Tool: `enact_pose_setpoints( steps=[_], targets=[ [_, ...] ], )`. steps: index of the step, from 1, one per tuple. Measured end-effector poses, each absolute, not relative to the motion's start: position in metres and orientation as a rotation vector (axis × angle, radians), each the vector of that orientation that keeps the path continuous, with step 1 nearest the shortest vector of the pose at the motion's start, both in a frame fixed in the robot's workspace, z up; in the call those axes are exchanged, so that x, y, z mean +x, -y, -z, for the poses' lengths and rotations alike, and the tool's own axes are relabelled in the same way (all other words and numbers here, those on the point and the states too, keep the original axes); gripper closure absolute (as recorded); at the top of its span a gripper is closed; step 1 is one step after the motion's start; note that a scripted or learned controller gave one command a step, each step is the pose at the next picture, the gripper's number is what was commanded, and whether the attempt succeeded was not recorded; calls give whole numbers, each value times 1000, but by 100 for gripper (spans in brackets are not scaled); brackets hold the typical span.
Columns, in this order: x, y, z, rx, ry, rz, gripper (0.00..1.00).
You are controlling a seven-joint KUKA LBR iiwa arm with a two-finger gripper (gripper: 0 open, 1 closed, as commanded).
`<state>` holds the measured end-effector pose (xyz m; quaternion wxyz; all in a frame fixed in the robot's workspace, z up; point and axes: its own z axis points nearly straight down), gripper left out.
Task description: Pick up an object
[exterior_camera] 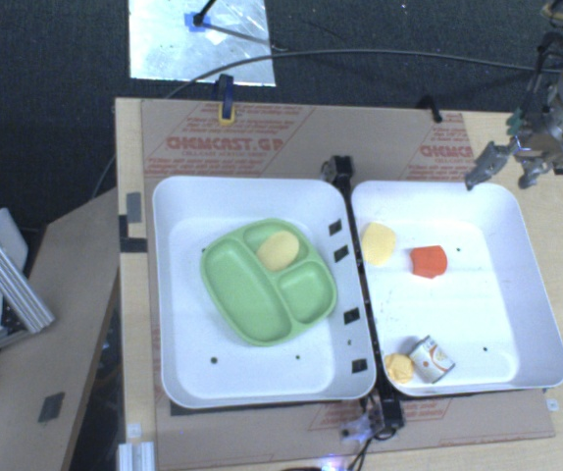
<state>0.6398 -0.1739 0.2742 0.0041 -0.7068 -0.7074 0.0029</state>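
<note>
The right bin [517, 292] holds a pale yellow lump [379, 242] near its left wall, an orange-red block [429, 260] beside it, and a small silver can [430, 358] with a little yellow piece [398, 366] at the front left corner. In the left bin [179, 292] lies a green divided tray [262, 297] with a yellow object [280, 250] in its top compartment. My gripper [507, 168] hangs above the right bin's back right corner, open, with nothing between its fingers. It is well away from every object.
A central divider with black clips [350, 263] separates the bins. Cardboard [291, 135] lies under both bins, with a blue-yellow clamp [225, 98] at its back edge. A cable arcs across the back. A metal frame [7, 273] stands at far left.
</note>
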Motion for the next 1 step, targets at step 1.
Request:
enact_pose_setpoints(
  steps=[1],
  targets=[
    [642, 173, -282, -2219, 2227, 2, 0]
  ],
)
